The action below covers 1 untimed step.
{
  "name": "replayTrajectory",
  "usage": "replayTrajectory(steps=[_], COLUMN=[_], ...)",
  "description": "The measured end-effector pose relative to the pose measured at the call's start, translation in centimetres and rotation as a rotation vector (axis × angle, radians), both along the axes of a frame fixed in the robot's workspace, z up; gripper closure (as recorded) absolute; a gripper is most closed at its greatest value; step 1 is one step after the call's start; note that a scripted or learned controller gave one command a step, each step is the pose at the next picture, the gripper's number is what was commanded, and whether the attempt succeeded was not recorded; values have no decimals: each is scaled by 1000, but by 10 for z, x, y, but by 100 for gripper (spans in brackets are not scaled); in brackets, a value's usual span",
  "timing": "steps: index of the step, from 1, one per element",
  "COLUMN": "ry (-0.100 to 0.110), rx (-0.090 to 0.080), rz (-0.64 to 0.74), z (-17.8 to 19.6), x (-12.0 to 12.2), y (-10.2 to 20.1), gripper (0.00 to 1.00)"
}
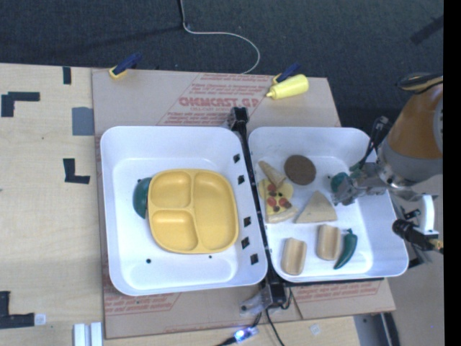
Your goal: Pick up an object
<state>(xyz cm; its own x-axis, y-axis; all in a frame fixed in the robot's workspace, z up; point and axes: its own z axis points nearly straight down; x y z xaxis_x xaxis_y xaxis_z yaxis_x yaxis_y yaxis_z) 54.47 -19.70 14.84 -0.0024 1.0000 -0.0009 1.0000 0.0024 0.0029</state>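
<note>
Glossy white bins (119, 215); pincer (341, 188), grip unclear, near triangular cheese wedge (317, 210) and round brown disc (300, 169).

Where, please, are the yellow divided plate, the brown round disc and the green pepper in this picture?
yellow divided plate (193, 211): camera view, on the ridge where its compartments meet.
brown round disc (300, 169): camera view, middle of its top face.
green pepper (346, 249): camera view, middle of its curved body.
</note>
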Motion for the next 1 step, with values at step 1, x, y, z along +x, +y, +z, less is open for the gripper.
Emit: replayTrajectory(steps=[1], ry=[0], rx=[0], rz=[-1], z=[46], x=[-7], y=[-1], gripper=[100])
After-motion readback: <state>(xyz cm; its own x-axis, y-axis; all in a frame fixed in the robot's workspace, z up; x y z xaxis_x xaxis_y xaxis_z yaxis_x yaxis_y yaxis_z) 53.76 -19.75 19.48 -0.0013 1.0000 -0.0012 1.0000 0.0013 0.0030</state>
